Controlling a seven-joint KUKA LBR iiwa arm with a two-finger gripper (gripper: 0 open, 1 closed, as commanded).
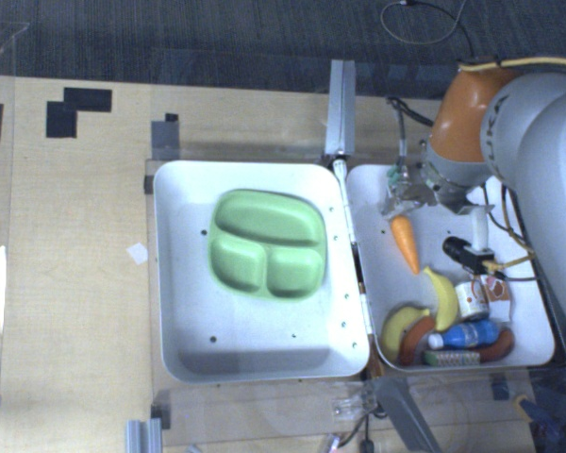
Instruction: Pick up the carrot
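The carrot (pixel 406 243) lies just at the gripper (pixel 403 199)'s six o'clock, long axis running roughly twelve-to-five, seemingly touching it, though the finger state is unreadable here.

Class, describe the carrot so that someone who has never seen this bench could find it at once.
Find the right-hand white bin, the one crowded with toy food. In its upper half lies the carrot, just below the gripper. It is the only orange, tapering piece, lying apart from the banana and bottle heaped lower down.
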